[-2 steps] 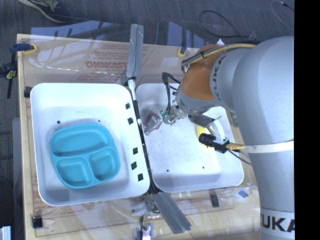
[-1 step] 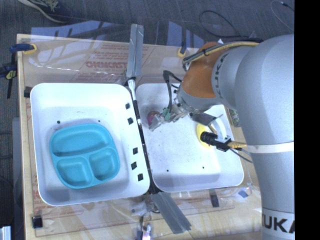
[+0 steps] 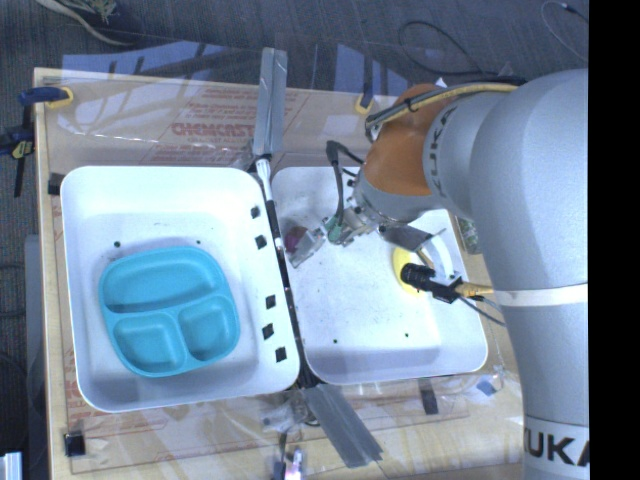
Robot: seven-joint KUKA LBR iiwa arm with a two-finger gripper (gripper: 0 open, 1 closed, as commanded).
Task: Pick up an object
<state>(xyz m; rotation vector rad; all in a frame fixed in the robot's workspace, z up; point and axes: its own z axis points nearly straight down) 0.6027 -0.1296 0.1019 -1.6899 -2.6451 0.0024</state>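
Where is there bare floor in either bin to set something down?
Right bin: the front half, along the near rim, is bare. Left bin: a strip behind the blue tray. Crowded around the gripper and the small dark object.

One overhead camera looks slantwise down on both bins (image 3: pixel 150 208).

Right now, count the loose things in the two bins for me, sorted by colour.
Blue: 1, divided plate, left bin
Dark red: 1, small piece, right bin
Yellow: 1, rounded piece, right bin
Total: 3
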